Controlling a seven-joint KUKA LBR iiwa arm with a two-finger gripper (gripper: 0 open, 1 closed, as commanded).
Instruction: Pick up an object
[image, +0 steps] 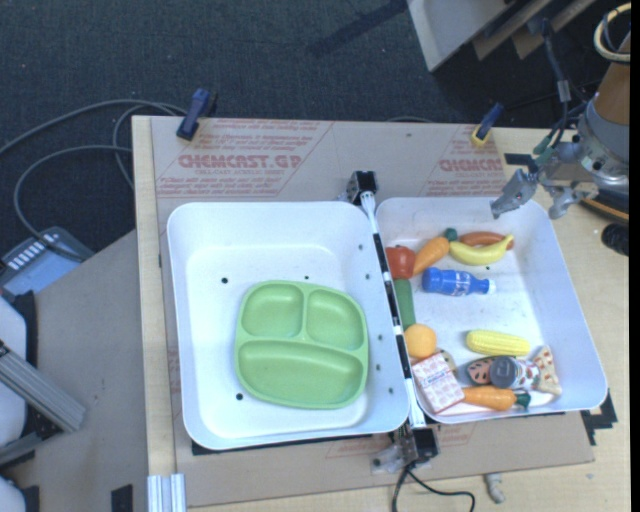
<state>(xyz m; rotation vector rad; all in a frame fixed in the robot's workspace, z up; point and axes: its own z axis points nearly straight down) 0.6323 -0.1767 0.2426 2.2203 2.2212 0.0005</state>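
Surface (300, 150): a tan board printed with red lettering, carrying two shallow white bins side by side, with a blue clamp (194, 112) at its far left corner.
Left bin (200, 240): holds a green divided plate (302, 344) lying flat near its middle.
Right bin (570, 300): holds a scatter of toy foods.
Arm (610, 120): reaches in from the upper right, wrist over the far right corner of the right bin.
Jaws (535, 195): above the bin's far edge, nothing between them; whether they are parted or closed I cannot tell.
Banana (480, 250): yellow, at the far end of the right bin, close below the jaws, with a red item touching its upper side.
Carrot (432, 252): orange, just left of the banana, beside a red tomato (400, 262).
Blue bottle (455, 283): lying on its side near the bin's middle.
Corn cob (497, 343): yellow, toward the near end.
Orange (421, 341): against the left wall, just beside a green strip.
Near corner: a small printed packet (435, 380), a second carrot (490, 398) and a pizza slice (543, 370) crowded together.
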